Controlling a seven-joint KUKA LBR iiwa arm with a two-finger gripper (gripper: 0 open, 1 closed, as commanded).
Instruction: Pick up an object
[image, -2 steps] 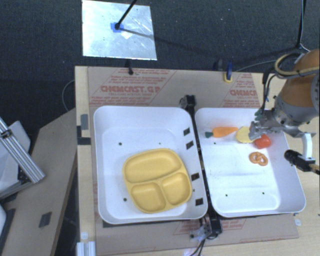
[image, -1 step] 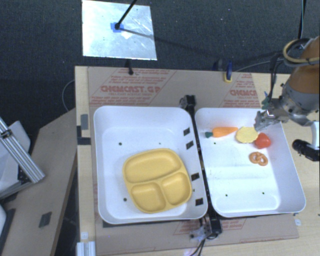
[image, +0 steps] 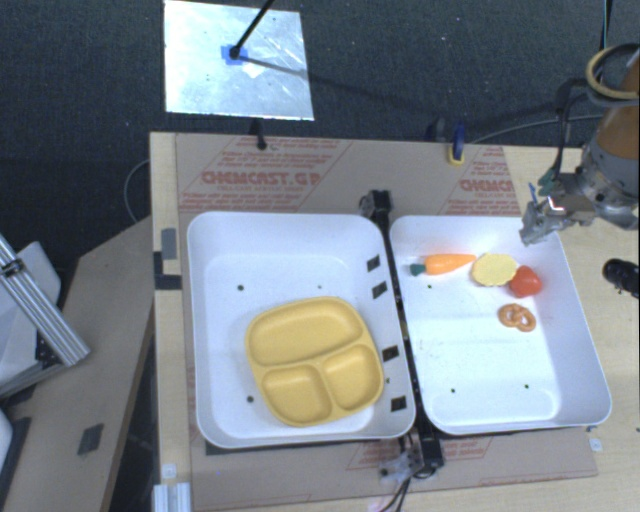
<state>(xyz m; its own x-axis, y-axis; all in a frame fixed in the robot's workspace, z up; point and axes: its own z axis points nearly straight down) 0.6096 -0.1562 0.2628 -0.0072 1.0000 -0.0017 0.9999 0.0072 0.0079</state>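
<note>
Nothing is picked yet: the claw (image: 537, 222) hangs over the right bin's (image: 500, 400) far corner, and whether it is open I cannot tell. The carrot (image: 447, 264), lemon (image: 494, 270), tomato (image: 526, 282) and pretzel (image: 517, 318) lie in that bin, near the claw.

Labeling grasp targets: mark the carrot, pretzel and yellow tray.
carrot (image: 449, 263), camera view, middle of the orange body
pretzel (image: 517, 318), camera view, its centre
yellow tray (image: 298, 337), camera view, floor of the large compartment
</note>
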